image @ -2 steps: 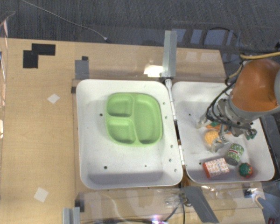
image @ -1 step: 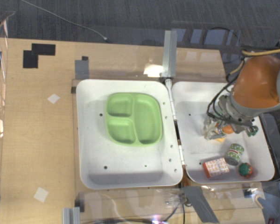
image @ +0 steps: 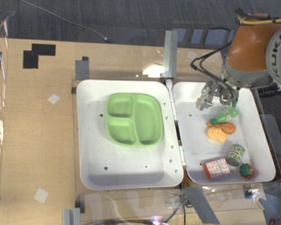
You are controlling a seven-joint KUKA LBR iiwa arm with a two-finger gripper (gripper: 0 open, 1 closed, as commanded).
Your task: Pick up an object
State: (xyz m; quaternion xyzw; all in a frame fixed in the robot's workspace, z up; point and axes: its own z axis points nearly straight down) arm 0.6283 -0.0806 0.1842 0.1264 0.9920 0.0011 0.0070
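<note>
Several small objects are seen in the right bin, and the nearest to the gripper is the green-topped toy, just below and slightly right of the fingertips, its long axis slanted up to the right. Nothing is held between the fingers, which are spread apart. A short descent toward the lower right is judged sufficient.

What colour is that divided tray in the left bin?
Light green, plain; the divided tray shows clearly in the camera view.
</note>
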